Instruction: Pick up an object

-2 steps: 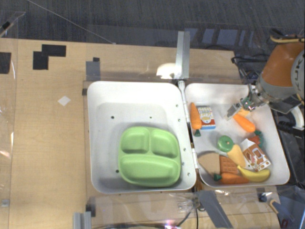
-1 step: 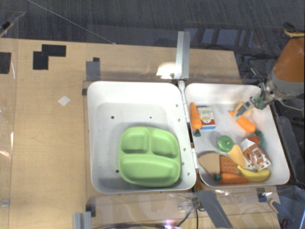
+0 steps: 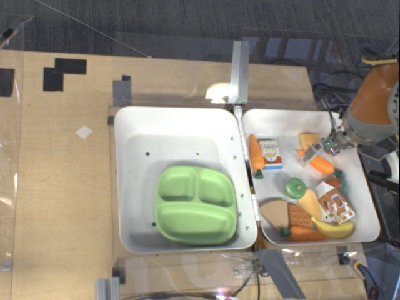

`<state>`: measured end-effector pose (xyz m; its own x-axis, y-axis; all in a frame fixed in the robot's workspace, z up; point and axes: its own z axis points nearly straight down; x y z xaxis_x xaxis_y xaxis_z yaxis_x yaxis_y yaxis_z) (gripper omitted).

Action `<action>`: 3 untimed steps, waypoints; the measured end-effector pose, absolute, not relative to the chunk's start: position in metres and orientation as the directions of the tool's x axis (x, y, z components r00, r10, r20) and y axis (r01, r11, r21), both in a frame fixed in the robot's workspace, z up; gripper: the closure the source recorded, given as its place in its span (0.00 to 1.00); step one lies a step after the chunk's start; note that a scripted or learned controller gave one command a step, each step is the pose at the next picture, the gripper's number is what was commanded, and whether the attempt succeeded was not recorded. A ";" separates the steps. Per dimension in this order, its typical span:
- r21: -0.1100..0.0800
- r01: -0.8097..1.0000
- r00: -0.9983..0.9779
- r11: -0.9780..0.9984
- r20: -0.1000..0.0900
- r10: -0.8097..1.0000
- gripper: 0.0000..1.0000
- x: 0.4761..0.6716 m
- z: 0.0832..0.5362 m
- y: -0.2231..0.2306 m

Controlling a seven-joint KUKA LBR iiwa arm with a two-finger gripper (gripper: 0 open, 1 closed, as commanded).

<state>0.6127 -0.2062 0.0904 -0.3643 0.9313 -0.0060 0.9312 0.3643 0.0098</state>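
A green divided tray (image 3: 196, 205) is parked in the left bin (image 3: 134, 136); the pickable clutter is piled in the right bin (image 3: 369, 220). The gripper (image 3: 327, 145) is positioned low beside an orange piece (image 3: 322, 164), likely for grasping; finger state cannot be told.

Wooden bench (image 3: 62, 186) under two white bins (image 3: 134, 142)

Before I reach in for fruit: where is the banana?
The banana lies in the right bin, at its near edge toward the right corner, just under the snack packet and right of a carrot.
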 end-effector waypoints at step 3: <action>0.004 0.952 -0.306 0.306 -0.001 0.952 1.00 0.660 0.178 -0.134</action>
<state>0.6603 -0.1344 0.1778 -0.3057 0.9521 -0.0013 0.9521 0.3057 0.0038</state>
